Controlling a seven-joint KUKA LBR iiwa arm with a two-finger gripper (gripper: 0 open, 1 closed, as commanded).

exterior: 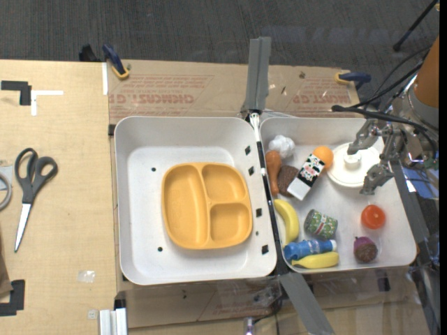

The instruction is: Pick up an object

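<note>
- Now the gripper point(372, 159) hangs over the right bin point(401, 253), at its far right side, with its two fingers spread apart and nothing between them.
- Just beside the fingers lies a white disc point(347, 167) with a small knob on top; one finger is above it and one at its right edge.
- Left of the disc sit an orange ball point(322, 153), a black-and-white carton point(307, 176), a carrot point(273, 165) and a white wad point(282, 144).
- Nearer the front lie a banana point(287, 218), a green can point(320, 224), a blue bottle point(309, 248), a red cap point(373, 217) and a purple fig point(364, 249).
- A yellow tray point(207, 205) with three compartments rests in the left bin point(133, 187).
- Scissors point(29, 187) lie on the bench point(56, 257), well apart.
</note>
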